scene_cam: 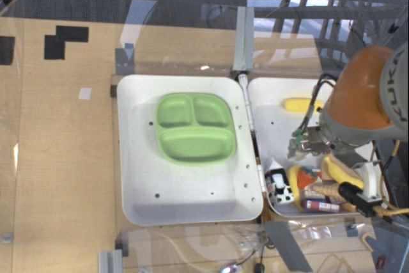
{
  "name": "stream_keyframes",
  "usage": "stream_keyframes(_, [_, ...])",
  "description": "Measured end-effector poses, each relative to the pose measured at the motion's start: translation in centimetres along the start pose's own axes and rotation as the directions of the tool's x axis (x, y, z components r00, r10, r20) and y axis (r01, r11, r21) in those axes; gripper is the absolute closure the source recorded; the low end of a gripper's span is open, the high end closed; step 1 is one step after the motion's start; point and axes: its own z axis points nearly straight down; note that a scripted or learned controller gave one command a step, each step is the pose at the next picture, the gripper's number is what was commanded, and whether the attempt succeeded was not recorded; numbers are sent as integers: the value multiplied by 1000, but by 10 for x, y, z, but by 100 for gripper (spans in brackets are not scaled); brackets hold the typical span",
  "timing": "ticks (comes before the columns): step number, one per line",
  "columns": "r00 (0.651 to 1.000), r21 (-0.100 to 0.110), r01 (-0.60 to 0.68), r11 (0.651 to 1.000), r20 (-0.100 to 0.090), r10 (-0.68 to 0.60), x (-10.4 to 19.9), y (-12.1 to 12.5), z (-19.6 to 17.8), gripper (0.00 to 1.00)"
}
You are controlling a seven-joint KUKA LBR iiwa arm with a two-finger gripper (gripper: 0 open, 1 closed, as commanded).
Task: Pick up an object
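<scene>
My gripper (305,142) hangs over the middle of the right bin (268,113), under the orange-banded wrist. Just below it, along the bin's near wall, lies a cluster of small objects: a black-and-white toy (278,186), a yellow piece (293,174), a red-orange piece (307,177), a yellow banana (337,171), a brown stick-like piece (324,189) and a dark tube with a red label (320,205). A separate yellow object (296,104) rests near the bin's far side, partly behind the arm. Nothing shows between the gripper and the pile.
The left bin (137,156) holds a green divided plate (194,126) near its middle. A metal divider (250,131) separates the two bins. Wooden bench surface (57,137) stretches to the left, with black markers (64,40) on it.
</scene>
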Motion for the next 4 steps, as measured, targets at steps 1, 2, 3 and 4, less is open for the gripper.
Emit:
stream_keyframes(1, [999, 2, 35, 999, 1, -35, -87, -17, 52, 100])
stream_keyframes(2, [999, -1, 37, 999, 1, -37, -37, -10, 6, 100])
stream_keyframes(3, [968, -2, 250, 968, 3, -250, -57, -12, -28, 100])
stream_keyframes(4, [982, 0, 188, 982, 1, -188, -17, 35, -37, 100])
